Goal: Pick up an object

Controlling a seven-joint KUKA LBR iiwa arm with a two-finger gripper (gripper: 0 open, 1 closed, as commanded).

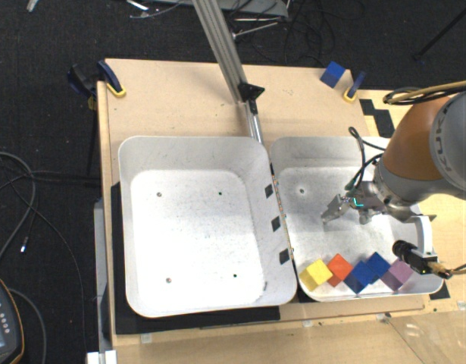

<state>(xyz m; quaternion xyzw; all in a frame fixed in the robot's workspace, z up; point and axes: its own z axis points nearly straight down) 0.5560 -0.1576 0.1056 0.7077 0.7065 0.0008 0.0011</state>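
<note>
Gripper (346,209) hanging over the middle of the right bin (308,158), fingers spread and holding nothing. Along that bin's near edge, a tight row: yellow block (317,274), orange block (339,267), blue block (367,271), purple block (398,274), touching or nearly so. Probably light, stiff, smooth little cubes, best pinched across two flat opposite faces; left bin (142,158) alongside.
</note>
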